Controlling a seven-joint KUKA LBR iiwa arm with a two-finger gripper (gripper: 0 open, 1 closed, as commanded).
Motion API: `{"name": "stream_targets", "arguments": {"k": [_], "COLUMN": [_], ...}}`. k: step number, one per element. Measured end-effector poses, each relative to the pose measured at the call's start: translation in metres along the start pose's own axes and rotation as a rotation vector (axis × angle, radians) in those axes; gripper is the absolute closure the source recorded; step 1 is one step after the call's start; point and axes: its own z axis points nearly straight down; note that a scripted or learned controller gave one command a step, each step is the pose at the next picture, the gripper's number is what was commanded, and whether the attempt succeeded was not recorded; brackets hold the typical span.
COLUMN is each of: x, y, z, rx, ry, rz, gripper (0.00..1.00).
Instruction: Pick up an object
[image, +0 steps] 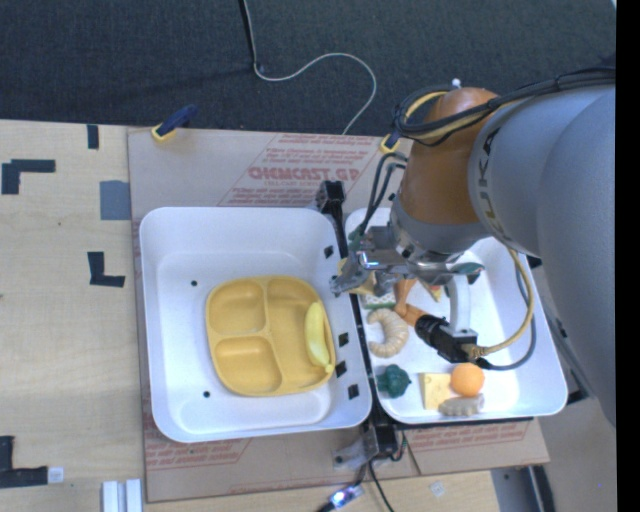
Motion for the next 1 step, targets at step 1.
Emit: {"name": "stream_targets", "arguments": {"k": [1], "x": [-0.0074], "y": [-0.0078], "z": [-0.0132], "rx": [0.0], "ry": [0.0], "rz": [0.003], "gripper": [1.0]}}
